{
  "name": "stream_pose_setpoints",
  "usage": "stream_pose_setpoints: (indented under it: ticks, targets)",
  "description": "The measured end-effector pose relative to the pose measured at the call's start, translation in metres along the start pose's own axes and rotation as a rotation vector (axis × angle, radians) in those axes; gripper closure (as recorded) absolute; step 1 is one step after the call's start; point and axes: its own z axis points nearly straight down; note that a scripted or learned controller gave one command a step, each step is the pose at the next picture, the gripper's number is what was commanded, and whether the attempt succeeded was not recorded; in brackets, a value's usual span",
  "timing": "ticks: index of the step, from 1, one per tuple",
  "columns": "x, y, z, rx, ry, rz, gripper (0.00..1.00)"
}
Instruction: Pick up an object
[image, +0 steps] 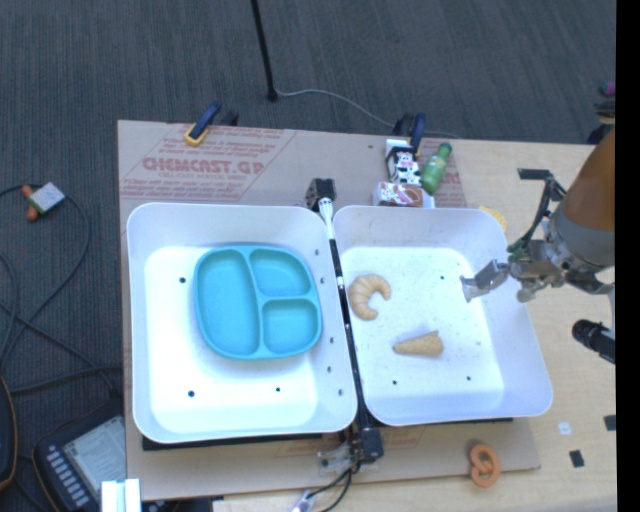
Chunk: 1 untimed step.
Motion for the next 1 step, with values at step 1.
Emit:
stream_pose_setpoints:
  ticks: [1]
  targets:
    - [0.0118,-0.0383,0.1028,-0.005,0.009,-0.005,0.0]
